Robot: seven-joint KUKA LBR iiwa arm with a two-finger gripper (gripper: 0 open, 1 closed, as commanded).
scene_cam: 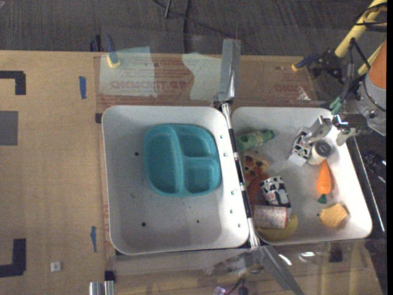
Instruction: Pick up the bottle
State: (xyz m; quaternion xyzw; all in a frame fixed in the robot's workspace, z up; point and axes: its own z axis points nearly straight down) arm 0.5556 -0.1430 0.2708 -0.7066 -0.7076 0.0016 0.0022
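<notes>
I see the hand (316, 141) low in the right white bin (359, 226), though I can't tell its state, and the black-and-white bottle (275, 191), probably, lies apart, ungrasped.

The teal sectioned plate (182, 159) looks like smooth matt plastic; the two shallow white bins (123, 195) – plastic too – carry a faint sheen. The tan bench top (49, 183) reads as matt cardboard.

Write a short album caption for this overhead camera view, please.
Robot arm's tool poised over the right bin of toys, near a carrot; a teal divided plate lies in the left bin.
</notes>
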